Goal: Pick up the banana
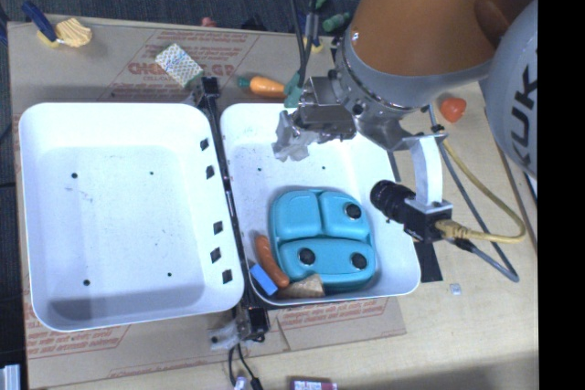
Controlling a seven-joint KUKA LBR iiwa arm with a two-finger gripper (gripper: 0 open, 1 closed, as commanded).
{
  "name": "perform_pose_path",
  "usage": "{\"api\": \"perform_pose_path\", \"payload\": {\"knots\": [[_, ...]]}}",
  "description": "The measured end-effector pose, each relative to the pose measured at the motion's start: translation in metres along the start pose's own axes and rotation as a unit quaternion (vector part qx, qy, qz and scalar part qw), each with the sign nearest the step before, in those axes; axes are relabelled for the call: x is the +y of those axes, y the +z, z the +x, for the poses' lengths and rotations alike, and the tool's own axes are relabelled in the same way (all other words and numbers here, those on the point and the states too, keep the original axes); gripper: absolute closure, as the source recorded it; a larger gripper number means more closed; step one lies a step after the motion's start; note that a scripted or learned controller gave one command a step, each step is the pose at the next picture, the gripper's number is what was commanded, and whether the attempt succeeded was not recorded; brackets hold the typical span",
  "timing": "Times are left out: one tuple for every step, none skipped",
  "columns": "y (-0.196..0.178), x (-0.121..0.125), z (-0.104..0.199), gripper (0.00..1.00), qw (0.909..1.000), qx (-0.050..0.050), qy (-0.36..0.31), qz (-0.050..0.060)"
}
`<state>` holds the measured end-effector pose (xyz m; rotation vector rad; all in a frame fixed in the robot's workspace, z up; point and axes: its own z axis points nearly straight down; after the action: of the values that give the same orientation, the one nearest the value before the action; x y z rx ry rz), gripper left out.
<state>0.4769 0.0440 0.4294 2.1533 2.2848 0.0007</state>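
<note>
Orange-banded arm [430, 5], claw [291, 142] over right bin [245, 169], near blue tray [322, 240]

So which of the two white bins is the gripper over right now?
The right bin, the one holding the blue tray-like item. The gripper is over its upper part, near the top rim. The left bin sits beside it, across the black divider clips.

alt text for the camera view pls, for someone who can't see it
The gripper hangs over the far end of the right bin, which holds a blue compartment tray with small toy foods beside it. The left bin sits alongside.
</note>
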Motion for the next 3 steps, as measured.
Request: {"api": "perform_pose_path", "payload": {"knots": [[0.139,0.002,0.072,1.00,0.9993,0.000,0.037,0.004],[0.027,0.024,0.078,1.00,0.9985,0.000,0.055,0.002],[0.134,0.020,0.133,1.00,0.9643,-0.001,0.265,0.004]]}}
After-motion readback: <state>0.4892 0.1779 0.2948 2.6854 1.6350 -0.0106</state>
